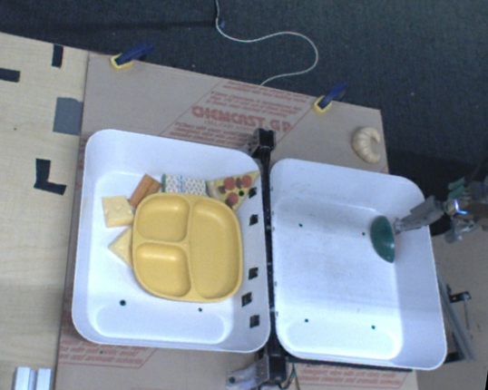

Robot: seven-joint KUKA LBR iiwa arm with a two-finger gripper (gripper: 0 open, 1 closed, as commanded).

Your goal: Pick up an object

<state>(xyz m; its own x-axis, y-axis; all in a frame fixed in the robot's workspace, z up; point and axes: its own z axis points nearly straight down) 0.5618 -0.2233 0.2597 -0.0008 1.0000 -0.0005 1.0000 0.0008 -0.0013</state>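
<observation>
The bench [5, 198] spreads out to the gripper's left, with a cardboard sheet [230, 109] on it under both bins. The right bin [340, 342] lies just beside and below the gripper [420, 216], which hangs over that bin's upper right rim; the left bin [150, 326] sits farther off to the left, touching the right one along their shared edge. In the left bin a yellow divided plate [188, 247] lies well apart from the gripper, with small flat pieces [117, 212] tucked around its left and top sides. The dark green object [384, 239] lies in the right bin near its upper right corner, just down-left of the gripper, its long axis running from upper left to lower right. Whether the gripper's tip is apart or together cannot be told, and nothing shows between it.
</observation>
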